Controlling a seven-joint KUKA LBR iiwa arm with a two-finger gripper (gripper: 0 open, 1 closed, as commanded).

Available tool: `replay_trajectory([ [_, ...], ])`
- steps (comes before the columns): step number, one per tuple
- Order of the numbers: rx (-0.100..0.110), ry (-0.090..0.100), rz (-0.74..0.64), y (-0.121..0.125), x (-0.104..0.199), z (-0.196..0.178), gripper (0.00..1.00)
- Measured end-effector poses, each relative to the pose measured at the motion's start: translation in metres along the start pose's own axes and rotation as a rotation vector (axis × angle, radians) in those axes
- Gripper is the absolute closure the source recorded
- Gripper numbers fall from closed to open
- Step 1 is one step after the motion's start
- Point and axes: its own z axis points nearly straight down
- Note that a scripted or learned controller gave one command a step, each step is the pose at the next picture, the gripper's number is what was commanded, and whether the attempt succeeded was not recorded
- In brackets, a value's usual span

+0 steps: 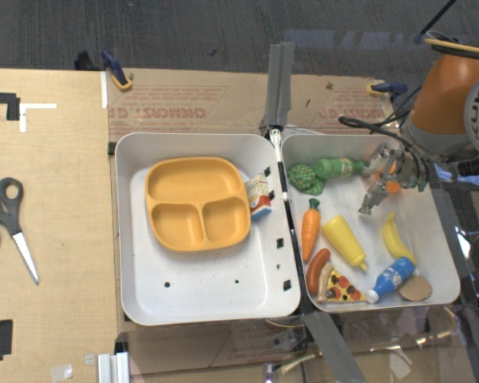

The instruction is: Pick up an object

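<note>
Banana (397,238) below gripper (374,191); gripper state unclear; mustard bottle (345,242), broccoli (306,177) nearby.

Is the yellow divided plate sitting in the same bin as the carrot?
No, the yellow plate lies in the left bin, while the carrot lies in the right bin.

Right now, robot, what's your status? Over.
Gripper hovering over right bin, holding nothing. Banana, yellow bottle, carrot lie untouched below. Nothing blocking. Over.

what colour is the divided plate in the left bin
Yellow-orange all over; the divided plate shows plainly in the camera view.
</note>
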Motion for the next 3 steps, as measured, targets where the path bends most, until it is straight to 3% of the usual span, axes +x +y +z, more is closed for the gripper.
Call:
replay_trajectory([
  [1,0.000,-0.018,-0.003,0.002,-0.004,-0.013,1.00],
  [2,-0.004,-0.017,0.099,0.035,0.019,-0.140,1.00],
  [3,-0.004,-0.011,0.223,0.063,0.091,-0.082,1.00],
])
